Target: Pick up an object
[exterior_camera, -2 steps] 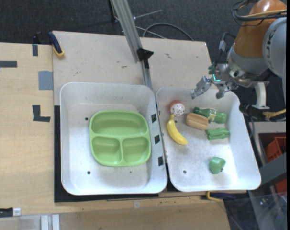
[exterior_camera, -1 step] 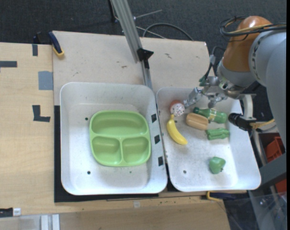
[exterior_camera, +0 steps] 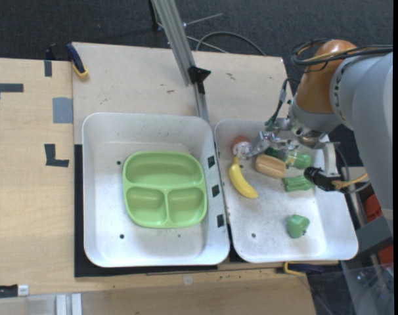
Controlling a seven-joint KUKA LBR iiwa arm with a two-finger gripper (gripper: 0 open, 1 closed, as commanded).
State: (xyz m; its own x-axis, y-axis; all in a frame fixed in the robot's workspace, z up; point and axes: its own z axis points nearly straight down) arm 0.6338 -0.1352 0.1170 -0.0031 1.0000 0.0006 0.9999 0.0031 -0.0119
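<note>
The grey arm with its glossy orange band reaches in from the right and bends down over the right-hand shallow white plastic bin (exterior_camera: 330, 238). Its metal two-finger gripper (exterior_camera: 270, 140) hangs low at the bin's upper middle, just above a smooth tan bread-roll-shaped toy (exterior_camera: 270, 167); whether it touches the roll I cannot tell, nor whether it is spread or closed.

Beside the roll to the left lies a curved yellow plastic banana (exterior_camera: 242, 181), close to the bin's left wall, and above it a small round red-and-white piece (exterior_camera: 240, 147), partly hidden. To the right of the roll sit a flat green block (exterior_camera: 297, 184) and another green piece (exterior_camera: 301, 159) under the wrist. A lumpy green pepper-like toy (exterior_camera: 297, 226) sits apart in the lower half, with bare speckled floor all around it.

The left-hand white bin (exterior_camera: 100, 235) holds a light green divided plate (exterior_camera: 165, 189) with three compartments, set near its centre with room along every wall.
</note>
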